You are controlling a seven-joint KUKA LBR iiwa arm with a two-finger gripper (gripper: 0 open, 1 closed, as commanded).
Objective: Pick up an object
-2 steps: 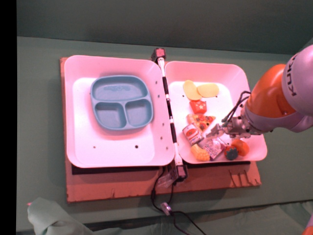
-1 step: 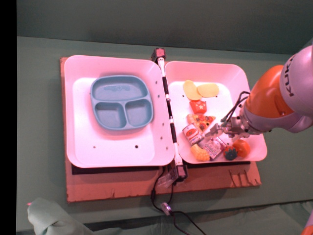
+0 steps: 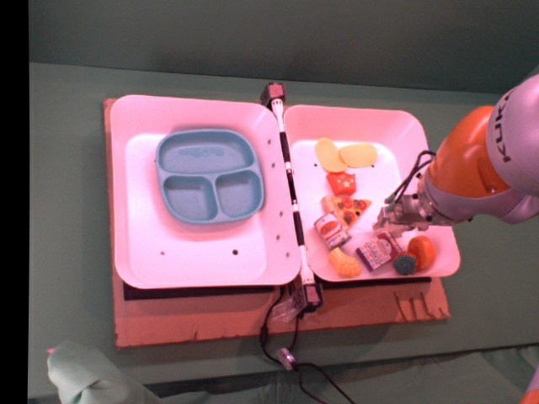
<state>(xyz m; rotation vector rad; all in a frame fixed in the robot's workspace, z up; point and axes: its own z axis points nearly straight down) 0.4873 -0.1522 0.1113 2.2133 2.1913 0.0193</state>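
Note:
The right bin (image 3: pixel 404 133) holds several small toy foods. Two yellow oval chips (image 3: pixel 344 154) lie at its back, with a small red piece (image 3: pixel 341 183) and a pizza slice (image 3: pixel 346 208) in front of them. A red-labelled can (image 3: pixel 331 231), a yellow piece (image 3: pixel 344 263), a pink carton (image 3: pixel 376 252), a small blue piece (image 3: pixel 405 264) and an orange fruit (image 3: pixel 421 252) lie nearer the front. My gripper (image 3: pixel 394 223) hangs low over the right bin, just behind the pink carton and left of the orange fruit. I see nothing held in it.
A blue divided plate (image 3: pixel 209 174) lies in the left bin (image 3: pixel 143 251). A black-and-white hinge strip (image 3: pixel 290 192) runs between the bins. Both stand on a brown board (image 3: pixel 194 322) with a cable (image 3: pixel 290 356) trailing off the front. The orange-banded arm (image 3: pixel 476 171) covers the right bin's right edge.

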